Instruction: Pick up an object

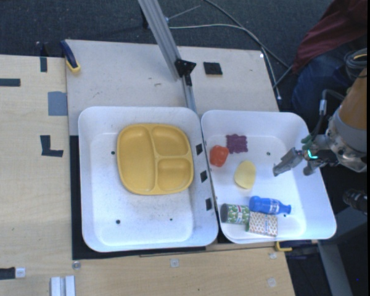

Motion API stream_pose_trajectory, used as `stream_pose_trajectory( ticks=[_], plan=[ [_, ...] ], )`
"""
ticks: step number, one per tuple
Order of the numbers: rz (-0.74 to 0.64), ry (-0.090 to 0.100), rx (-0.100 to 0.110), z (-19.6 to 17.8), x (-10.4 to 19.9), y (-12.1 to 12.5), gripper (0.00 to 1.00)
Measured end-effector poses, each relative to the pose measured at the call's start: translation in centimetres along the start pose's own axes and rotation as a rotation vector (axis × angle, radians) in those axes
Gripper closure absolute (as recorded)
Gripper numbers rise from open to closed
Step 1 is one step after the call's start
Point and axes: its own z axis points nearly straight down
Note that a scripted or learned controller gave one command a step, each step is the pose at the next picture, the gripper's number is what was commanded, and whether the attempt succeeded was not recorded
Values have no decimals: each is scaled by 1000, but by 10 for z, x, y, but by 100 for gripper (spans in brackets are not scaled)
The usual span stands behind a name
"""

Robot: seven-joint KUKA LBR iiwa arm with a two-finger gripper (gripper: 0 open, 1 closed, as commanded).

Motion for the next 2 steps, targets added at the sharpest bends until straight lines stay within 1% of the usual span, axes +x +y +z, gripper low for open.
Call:
stream_pose_trajectory(
  ticks=[1, 2],
  plan=[
    [0, 0, -1, -1, 0, 0, 0],
    [2, 1, 4, 57, -4, -10, 0]
  ],
)
